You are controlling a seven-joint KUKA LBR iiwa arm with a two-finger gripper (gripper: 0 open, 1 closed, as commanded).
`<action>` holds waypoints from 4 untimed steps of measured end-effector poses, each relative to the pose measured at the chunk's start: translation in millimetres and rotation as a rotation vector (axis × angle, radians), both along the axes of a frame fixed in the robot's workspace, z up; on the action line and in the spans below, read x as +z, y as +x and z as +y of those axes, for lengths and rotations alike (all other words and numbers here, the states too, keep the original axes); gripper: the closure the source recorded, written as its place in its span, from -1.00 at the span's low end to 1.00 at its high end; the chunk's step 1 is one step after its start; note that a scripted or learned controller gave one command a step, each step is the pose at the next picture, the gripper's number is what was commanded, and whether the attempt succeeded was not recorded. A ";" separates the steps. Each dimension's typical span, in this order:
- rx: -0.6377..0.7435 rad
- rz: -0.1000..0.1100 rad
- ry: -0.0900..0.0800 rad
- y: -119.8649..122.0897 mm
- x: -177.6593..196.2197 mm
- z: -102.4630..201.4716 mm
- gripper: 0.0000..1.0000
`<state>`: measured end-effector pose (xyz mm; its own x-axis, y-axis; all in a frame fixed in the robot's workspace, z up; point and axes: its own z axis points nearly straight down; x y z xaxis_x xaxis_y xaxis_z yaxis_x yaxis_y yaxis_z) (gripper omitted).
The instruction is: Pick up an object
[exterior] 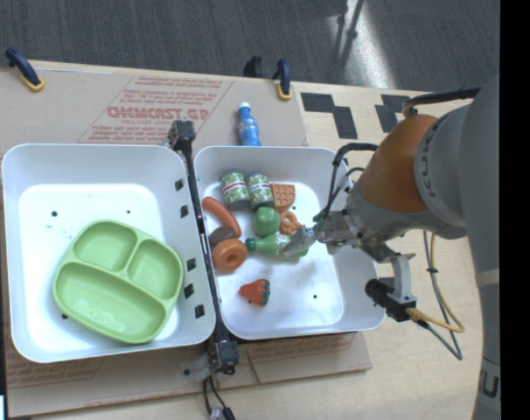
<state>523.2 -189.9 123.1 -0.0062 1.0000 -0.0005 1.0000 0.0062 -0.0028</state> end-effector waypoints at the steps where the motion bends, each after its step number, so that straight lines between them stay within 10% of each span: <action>1: 0.002 0.001 0.002 -47.3 -31.4 19.0 -1.00; 2: 0.006 0.000 0.000 -46.1 -20.9 18.0 1.00; 3: 0.000 -0.014 -0.005 -44.4 201.5 51.9 1.00; 4: -0.001 0.002 0.002 53.6 57.9 8.2 1.00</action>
